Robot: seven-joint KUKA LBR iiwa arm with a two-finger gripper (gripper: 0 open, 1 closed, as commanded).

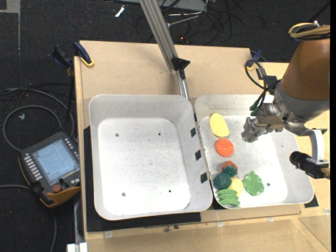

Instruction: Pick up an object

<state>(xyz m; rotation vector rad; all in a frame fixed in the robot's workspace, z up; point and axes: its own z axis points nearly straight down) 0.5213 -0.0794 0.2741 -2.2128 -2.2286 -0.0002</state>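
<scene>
Grey metal pincer hangs over bare floor of right shallow white plastic bin, grip state can't tell, w/ open room toward bin's far rim. Yellow oval toy and orange round toy sit just beside it near the divider; green pieces crowd the near edge. Tan wooden table underneath.

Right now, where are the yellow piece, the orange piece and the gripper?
yellow piece (219, 125), camera view, middle of its top.
orange piece (224, 148), camera view, centre.
gripper (251, 133), camera view, at its tip.

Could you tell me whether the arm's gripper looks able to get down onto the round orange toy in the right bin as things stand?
Probably yes: the gripper hangs just right of the round orange toy, with bare bin floor between them and nothing lying over the toy.
</scene>
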